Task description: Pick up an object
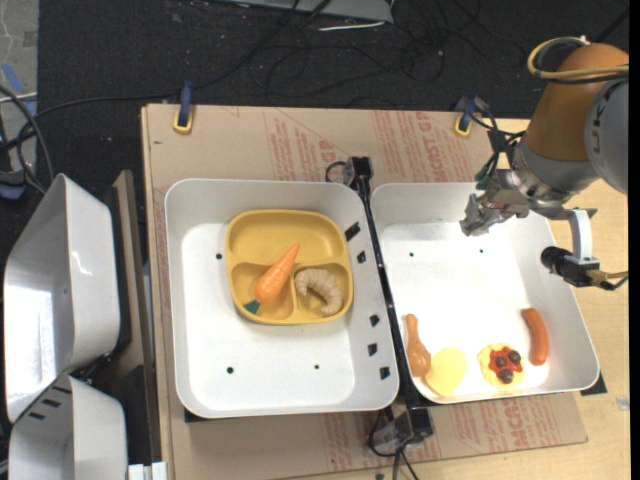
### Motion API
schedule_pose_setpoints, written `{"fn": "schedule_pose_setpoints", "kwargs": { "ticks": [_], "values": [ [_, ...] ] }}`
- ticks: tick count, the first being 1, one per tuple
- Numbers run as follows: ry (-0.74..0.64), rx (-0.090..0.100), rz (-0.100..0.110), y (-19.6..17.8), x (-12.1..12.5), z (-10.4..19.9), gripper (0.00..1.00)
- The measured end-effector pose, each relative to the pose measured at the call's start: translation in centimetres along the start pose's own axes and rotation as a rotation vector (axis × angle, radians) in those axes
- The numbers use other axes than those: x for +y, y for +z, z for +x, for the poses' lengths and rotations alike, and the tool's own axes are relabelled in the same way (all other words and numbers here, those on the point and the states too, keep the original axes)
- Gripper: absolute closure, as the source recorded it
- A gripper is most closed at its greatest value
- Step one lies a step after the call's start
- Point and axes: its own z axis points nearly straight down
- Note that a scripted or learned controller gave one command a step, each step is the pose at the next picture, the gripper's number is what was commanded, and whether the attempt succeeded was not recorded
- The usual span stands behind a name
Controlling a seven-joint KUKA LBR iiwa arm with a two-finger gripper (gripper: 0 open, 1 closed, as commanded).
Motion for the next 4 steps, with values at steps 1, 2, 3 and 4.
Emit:
{"fn": "schedule_pose_setpoints", "kwargs": {
  "ticks": [1, 2, 3, 4],
  "values": [
    [-0.001, -0.001, -0.002, -6.1, 0.3, -0.8, 1.00],
    [-0.005, -0.001, -0.002, -11.7, 1.4, -1.4, 1.00],
    [-0.007, 0.002, 0.006, -11.4, 0.1, 3.0, 1.00],
    [-0.008, 0.003, 0.009, -9.7, -2.6, 7.9, 1.00]
  ]
}}
